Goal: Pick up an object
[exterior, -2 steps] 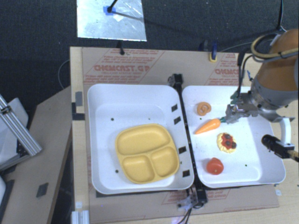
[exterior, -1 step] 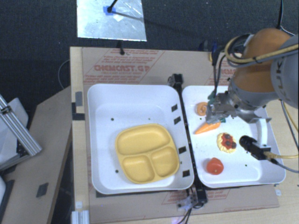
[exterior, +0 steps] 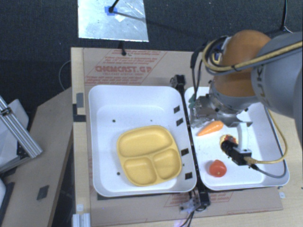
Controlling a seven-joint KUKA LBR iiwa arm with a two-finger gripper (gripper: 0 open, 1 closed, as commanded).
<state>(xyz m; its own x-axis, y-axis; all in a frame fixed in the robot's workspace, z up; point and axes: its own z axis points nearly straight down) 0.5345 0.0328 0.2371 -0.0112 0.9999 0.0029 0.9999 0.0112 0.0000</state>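
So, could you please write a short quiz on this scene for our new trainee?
1. True or false: the carrot lies on the yellow tray.
2. What shares the right bin with the carrot? A) a red ball B) a blue cup C) a green bottle
3. Fill in: the yellow tray has ___ compartments.
Key: 1 false; 2 A; 3 three.

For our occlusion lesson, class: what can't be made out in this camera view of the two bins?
Camera view:
1. Right bin: far half covered by the arm.
2. Carrot: whether the arm touches it, hidden by the arm itself.
3. Red round object: too small to identify.
4. Cardboard's small print: too small to read.
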